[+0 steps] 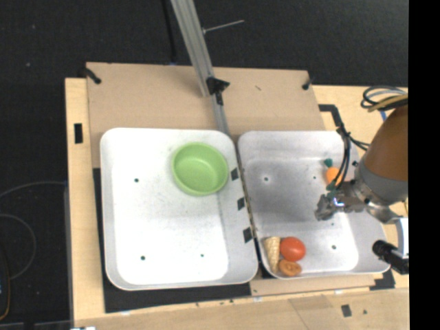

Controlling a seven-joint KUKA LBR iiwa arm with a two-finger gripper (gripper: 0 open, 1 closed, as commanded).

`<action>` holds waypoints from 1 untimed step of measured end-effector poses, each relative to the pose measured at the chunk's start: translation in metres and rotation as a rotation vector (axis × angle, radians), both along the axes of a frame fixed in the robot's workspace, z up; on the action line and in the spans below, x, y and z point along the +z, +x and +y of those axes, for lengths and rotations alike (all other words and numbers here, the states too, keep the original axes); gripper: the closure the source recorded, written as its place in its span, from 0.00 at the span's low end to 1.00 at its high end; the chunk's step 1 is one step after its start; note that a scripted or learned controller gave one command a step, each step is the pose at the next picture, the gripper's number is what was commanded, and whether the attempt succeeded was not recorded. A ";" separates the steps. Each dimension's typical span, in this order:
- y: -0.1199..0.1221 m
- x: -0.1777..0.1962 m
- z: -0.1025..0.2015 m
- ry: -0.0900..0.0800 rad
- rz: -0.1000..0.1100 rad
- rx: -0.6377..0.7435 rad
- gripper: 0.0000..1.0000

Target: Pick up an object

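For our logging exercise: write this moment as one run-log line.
arm: over right bin | gripper: low over bin floor, nothing seen held | red object: front edge | green bowl: left bin

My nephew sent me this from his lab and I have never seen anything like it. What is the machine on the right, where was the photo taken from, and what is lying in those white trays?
One camera, fixed above the bench, looks down at a slant. The grey and orange shape at the right is a robot arm, and its claw sits low over the right tray. I see nothing held in it. That tray's near corner holds a red tomato-like ball, a pale cone-shaped piece and a small brownish-orange item. Something small and orange lies by the arm. The left tray holds a green bowl.
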State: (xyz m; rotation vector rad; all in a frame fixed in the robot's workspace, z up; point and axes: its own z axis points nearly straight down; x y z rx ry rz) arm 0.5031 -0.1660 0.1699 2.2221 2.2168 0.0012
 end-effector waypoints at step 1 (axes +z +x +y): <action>0.008 0.046 -0.004 0.000 -0.004 0.006 1.00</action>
